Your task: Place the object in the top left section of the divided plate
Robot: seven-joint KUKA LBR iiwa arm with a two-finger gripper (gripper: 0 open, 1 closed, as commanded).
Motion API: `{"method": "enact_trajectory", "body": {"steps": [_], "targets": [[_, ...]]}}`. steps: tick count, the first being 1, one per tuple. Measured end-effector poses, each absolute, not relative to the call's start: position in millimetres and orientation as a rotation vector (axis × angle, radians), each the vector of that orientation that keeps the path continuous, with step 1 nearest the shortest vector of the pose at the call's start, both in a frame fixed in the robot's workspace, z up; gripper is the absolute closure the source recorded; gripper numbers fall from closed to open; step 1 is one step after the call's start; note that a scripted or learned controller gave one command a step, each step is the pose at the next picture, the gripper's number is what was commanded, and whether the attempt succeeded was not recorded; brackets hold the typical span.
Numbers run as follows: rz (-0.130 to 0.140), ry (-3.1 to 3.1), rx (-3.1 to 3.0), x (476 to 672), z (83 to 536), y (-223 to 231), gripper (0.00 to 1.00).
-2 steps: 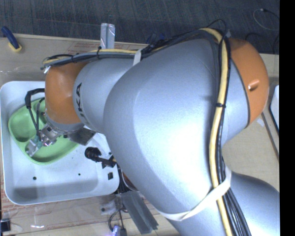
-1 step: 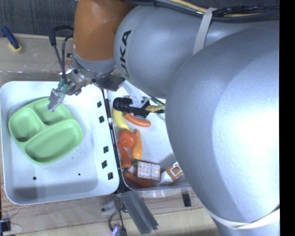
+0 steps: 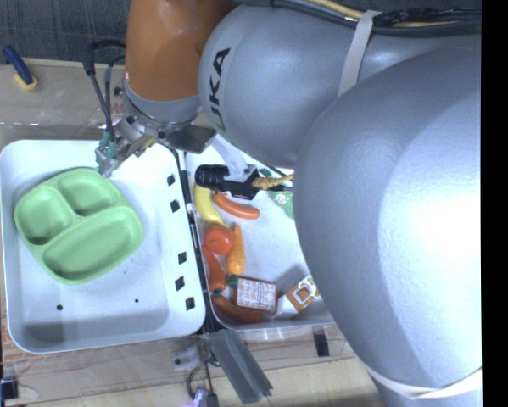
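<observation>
A light green divided plate [image 3: 77, 225] lies in the left white bin [image 3: 143, 312], with two small sections at its far side and one large section nearer the front. My gripper [image 3: 109, 154] hangs just past the plate's far right rim, at the back of the left bin. The big grey arm and its orange band hide most of it. A small greenish bit shows at the gripper's tip, too small to identify.
The right bin [image 3: 275, 227] holds several toy foods: a yellow banana [image 3: 206, 206], an orange sausage [image 3: 237, 207], a red tomato [image 3: 219, 240], a carrot [image 3: 237, 251] and a small printed box [image 3: 255, 292]. The arm covers the bench's right half. A blue-handled tool [image 3: 18, 64] lies at the back left.
</observation>
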State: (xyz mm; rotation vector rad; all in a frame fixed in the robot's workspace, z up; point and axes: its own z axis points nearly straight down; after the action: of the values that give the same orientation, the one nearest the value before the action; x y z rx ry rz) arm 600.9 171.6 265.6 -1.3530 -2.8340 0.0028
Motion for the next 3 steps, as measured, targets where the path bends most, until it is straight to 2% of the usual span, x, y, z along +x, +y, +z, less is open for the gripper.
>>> {"method": "enact_trajectory", "body": {"steps": [1,2,3], "targets": [[0.004,-2.9,-1.201,555.9,181,191,1.0],[0.004,-2.952,-1.066,489.1,138,204,1.0],[0.0,-3.035,-0.815,476.5,245,184,1.0]]}}
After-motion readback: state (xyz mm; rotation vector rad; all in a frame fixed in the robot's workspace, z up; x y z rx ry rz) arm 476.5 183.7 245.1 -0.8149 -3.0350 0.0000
